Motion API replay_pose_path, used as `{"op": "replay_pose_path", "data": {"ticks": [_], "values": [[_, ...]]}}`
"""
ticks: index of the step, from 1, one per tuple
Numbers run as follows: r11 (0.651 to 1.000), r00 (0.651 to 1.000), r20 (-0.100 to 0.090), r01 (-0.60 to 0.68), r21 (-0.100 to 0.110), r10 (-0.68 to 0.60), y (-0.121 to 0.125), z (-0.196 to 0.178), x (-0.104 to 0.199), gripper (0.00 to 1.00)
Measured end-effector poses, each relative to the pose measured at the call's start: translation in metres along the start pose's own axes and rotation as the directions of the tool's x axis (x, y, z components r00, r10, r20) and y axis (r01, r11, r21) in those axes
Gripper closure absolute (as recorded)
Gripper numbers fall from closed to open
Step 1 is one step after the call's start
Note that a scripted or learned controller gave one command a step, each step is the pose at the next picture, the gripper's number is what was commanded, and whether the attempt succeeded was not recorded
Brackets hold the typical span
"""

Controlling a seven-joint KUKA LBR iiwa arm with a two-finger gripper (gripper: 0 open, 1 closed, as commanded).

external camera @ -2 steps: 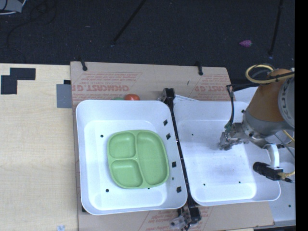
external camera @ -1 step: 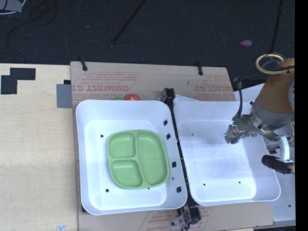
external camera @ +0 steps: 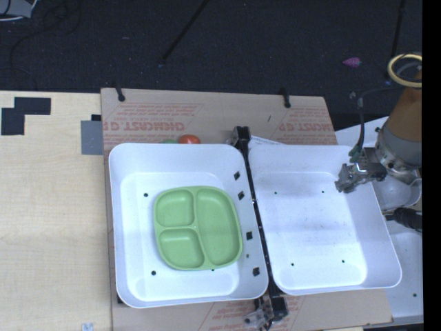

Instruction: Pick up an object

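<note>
A light green divided plate point(external camera: 198, 227) with three compartments lies flat in the left bin point(external camera: 131, 167). My gripper point(external camera: 346, 180) sits at the right side of the right bin point(external camera: 375, 267), near its upper right wall, far from the plate. The grey arm with its orange band point(external camera: 406, 116) comes in from the right edge. Nothing shows between the fingers, which are small and dark here.
A red and a green small object point(external camera: 187, 140) peek out behind the left bin's far wall on the cardboard. A black divider clamp point(external camera: 242, 140) runs between the bins. Cables lie at the right edge.
</note>
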State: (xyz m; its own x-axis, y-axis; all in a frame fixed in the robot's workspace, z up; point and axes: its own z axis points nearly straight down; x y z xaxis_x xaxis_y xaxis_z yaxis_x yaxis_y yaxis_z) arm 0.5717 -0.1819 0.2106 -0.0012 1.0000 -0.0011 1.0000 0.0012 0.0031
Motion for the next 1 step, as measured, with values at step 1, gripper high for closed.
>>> {"op": "replay_pose_path", "data": {"ticks": [1], "values": [[1.000, 1.000, 0.000, 0.000, 0.000, 0.000, 0.0009, -0.0531, -0.0009, 1.00]]}}
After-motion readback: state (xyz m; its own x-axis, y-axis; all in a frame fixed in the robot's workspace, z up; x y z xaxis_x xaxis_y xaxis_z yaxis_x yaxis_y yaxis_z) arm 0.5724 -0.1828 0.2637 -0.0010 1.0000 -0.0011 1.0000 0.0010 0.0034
